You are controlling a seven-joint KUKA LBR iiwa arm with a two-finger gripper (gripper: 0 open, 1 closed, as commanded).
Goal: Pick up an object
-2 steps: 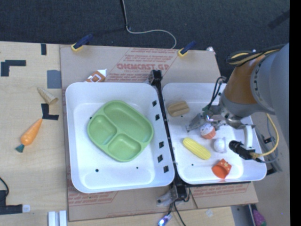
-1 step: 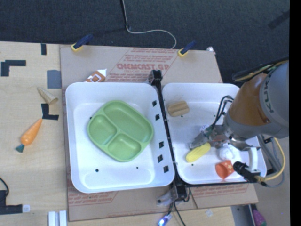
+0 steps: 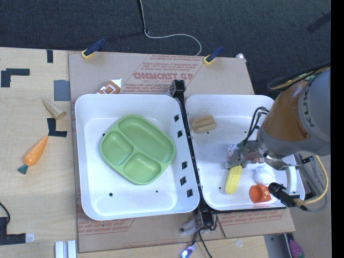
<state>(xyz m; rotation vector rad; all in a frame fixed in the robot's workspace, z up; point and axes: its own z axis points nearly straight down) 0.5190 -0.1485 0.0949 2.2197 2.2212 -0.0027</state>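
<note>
Tomato (image 3: 260, 193): red, small, at the right bin's (image 3: 215, 198) front edge, just right of the corn; probably smooth and prone to roll.
Corn (image 3: 233, 179): yellow toy cob, lying lengthwise toward the front wall of that bin, top end right under the claw; likely light, stiff plastic with a ribbed, grippy skin.
Hold: best taken across the cob's middle, narrow way, to stop it swivelling.
Claw (image 3: 240, 156): down at the corn's upper end, apparently touching; opening not readable, nothing plainly held.
Block (image 3: 203, 124): tan, back-left of the corn, well apart.
Plate (image 3: 137, 149): green, in the left bin.
</note>
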